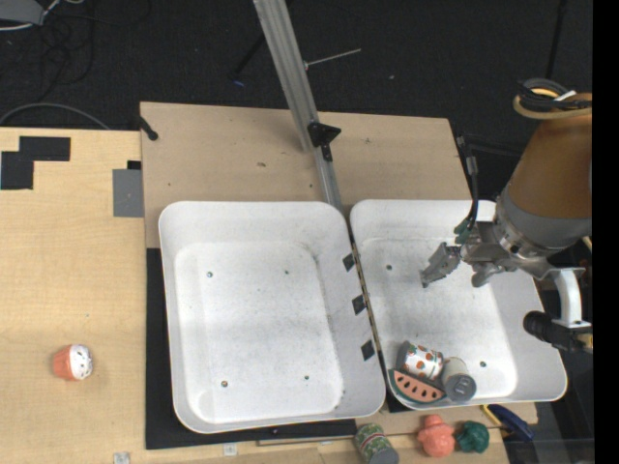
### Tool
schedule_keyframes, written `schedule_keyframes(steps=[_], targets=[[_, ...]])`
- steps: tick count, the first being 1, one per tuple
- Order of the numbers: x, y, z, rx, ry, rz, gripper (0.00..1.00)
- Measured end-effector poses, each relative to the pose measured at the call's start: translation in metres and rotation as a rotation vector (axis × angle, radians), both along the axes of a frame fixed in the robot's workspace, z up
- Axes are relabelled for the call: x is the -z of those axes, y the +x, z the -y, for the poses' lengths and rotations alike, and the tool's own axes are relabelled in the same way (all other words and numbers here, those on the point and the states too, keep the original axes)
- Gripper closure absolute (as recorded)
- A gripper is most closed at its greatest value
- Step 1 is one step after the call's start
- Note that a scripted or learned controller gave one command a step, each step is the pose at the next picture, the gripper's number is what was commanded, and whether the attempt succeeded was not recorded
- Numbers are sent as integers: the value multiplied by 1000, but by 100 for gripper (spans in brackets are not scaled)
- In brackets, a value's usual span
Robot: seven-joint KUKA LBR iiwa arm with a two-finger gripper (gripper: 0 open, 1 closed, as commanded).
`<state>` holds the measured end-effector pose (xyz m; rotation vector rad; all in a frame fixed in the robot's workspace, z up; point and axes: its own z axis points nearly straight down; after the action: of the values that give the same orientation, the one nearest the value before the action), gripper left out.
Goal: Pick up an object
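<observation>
Arm: the grey arm (551, 177) with its orange band is reaching in from the right and hanging over the right bin (406, 235).
Gripper: the gripper (455, 271) is hovering above the middle of that bin's floor, its two fingers (437, 267) spreading apart with nothing between them.
Right bin contents: a red and white can (423, 362) is lying on its side in the near corner, a watermelon slice (418, 389) is sitting just in front of it, and a grey capped cylinder (456, 383) is lying just beside both. All three are sitting well apart from the gripper.
Left bin: the left bin (193, 222) is lying just beside the right one.
Bench front edge: a dark can (372, 442), a pink lump (435, 436) and a green lump (473, 437) are sitting outside the bins.
Far left: a red and white ball (73, 362) is resting on the wooden table (58, 259).
</observation>
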<state>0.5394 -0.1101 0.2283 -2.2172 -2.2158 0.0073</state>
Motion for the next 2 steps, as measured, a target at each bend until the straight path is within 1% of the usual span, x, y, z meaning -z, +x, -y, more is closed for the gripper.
schedule_keyframes(steps=[2], targets=[[126, 2, -13, 1, 1, -2, 0]])
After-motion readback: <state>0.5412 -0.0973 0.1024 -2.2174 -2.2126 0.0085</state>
